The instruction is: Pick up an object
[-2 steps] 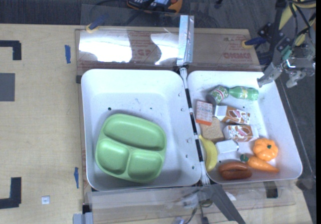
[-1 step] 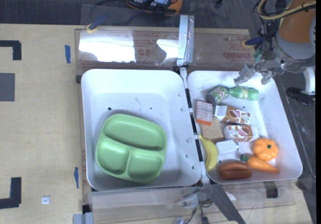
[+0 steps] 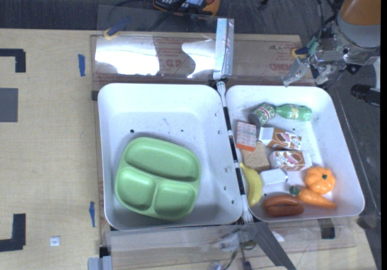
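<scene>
Gripper (image 3: 300, 73) hangs above right bin's (image 3: 338, 118) far rim; grip state can't be told. Bottle (image 3: 284, 112) nearest, food packed tight behind. Green tray (image 3: 158, 176) sits in left bin (image 3: 121, 105).

The robot arm (image 3: 363, 5) is seen at the upper right, entering from the right edge. An orange band is visible on it, with a grey section just below, and yellow and black cables are looped above. The end effector (image 3: 297, 74) is carried at the arm's lower left end, with the wrist hardware and small fittings clustered up and to its right. It is angled downward and to the left. Nothing is seen held between its fingers.
</scene>
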Controlling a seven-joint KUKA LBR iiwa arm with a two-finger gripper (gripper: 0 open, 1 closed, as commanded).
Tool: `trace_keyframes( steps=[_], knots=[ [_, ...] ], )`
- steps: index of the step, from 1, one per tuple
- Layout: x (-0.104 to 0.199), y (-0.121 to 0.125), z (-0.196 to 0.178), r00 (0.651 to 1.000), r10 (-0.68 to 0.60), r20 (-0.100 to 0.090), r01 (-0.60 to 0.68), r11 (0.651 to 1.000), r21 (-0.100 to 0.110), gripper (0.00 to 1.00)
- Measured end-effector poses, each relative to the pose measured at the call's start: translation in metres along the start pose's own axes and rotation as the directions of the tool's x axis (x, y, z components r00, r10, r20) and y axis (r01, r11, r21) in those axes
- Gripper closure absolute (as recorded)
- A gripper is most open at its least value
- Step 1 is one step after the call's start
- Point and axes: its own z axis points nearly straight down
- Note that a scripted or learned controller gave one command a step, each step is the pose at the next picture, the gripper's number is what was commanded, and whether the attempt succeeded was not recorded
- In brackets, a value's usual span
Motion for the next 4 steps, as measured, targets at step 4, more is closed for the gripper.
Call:
trace_keyframes(
  steps=[4],
  knots=[
    [0.072,-0.069,0.060,0.369,-0.929,-0.001,0.929,0.369,-0.003,1.00]
  ],
)
